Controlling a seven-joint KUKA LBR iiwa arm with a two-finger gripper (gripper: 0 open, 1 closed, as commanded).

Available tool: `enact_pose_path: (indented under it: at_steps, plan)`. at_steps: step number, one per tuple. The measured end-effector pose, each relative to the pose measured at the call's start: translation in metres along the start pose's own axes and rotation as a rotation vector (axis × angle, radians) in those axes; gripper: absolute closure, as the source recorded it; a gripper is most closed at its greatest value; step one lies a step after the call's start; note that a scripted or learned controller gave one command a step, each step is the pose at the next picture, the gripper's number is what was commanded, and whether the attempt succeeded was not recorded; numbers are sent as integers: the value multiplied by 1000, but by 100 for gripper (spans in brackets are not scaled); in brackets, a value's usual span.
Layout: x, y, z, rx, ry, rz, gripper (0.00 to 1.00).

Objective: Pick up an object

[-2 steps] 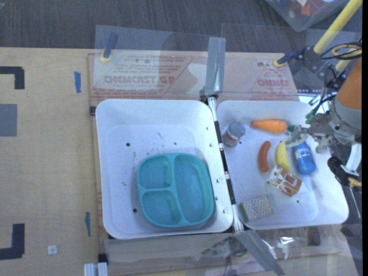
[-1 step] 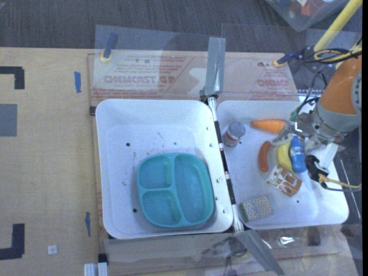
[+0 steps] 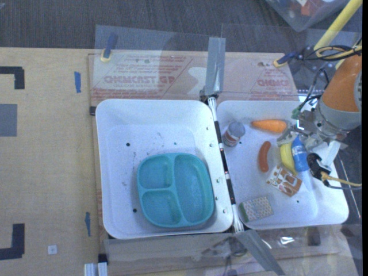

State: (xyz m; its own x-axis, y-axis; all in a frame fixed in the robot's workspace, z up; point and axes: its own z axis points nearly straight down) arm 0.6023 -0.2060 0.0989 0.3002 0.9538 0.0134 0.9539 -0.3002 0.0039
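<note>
My fingers (image 3: pixel 305 144) hang over the far right part of the right bin (image 3: pixel 333 211), and the clutter of cable and bracket around them hides the tips, so I cannot tell whether they are spread or closed; nothing shows plainly between them. Right under me lie the banana (image 3: pixel 286 156) and, touching it on my side, a small blue bottle (image 3: pixel 299 157) — the closest things to take. I judge the banana light and a little soft, probably a plastic toy with a smooth, curved skin that could roll out of a pinch, so I would close across its middle, square to its length, not at a tapering end. The bottle pressed against it leaves little room on that side, and I may nudge one while reaching for the other. Just beyond the banana, further from me, lies a reddish sausage (image 3: pixel 263 156), also rounded and likely slippery. The carrot (image 3: pixel 269 125) sits apart toward the back wall with free space around it — the easier grip, again across the thick part. A flat patterned packet (image 3: pixel 284 181) lies just in front of me, thin and hard to get under. The small can (image 3: pixel 233 134) stands well away by the divider.
</note>
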Motion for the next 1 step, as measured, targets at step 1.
enact_pose_path:
  at_steps: [1]
  plan:
    - [49,15,-88,3,-14,-69,100]
